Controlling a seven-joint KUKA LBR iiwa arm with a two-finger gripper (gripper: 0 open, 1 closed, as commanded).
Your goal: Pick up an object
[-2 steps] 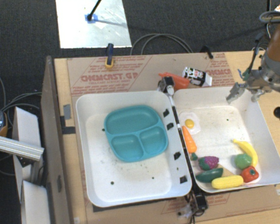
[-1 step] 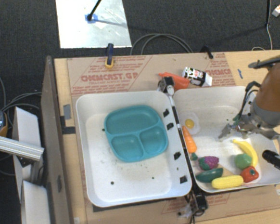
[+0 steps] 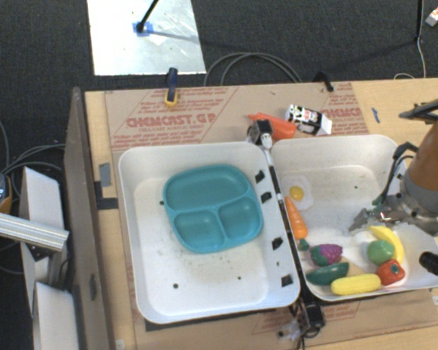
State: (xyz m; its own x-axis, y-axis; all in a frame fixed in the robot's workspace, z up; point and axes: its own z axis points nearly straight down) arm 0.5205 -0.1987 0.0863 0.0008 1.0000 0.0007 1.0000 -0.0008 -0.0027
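The right bin (image 3: pixel 339 161) holds several toy foods. An orange carrot (image 3: pixel 295 217) lies along its left wall, with a fried egg (image 3: pixel 297 194) just beyond it. At the front lie a purple piece (image 3: pixel 326 253), a green cucumber (image 3: pixel 327 273) and a yellow corn cob (image 3: pixel 354 284). A green round fruit (image 3: pixel 380 251), a red piece (image 3: pixel 391 272) and a yellow banana (image 3: pixel 387 239) sit at the front right. My gripper (image 3: pixel 375 216) hangs low in the right bin, right over the banana's upper end, with nothing visibly held.
The left bin (image 3: pixel 156 289) carries a teal divided plate (image 3: pixel 210 209). Black clips run along the wall between the bins. An orange tool (image 3: pixel 272 127) and a small black-and-white box (image 3: pixel 308 119) lie on the cardboard behind the bins. The arm's bulky wrist (image 3: pixel 437 168) overhangs the right bin's right side.
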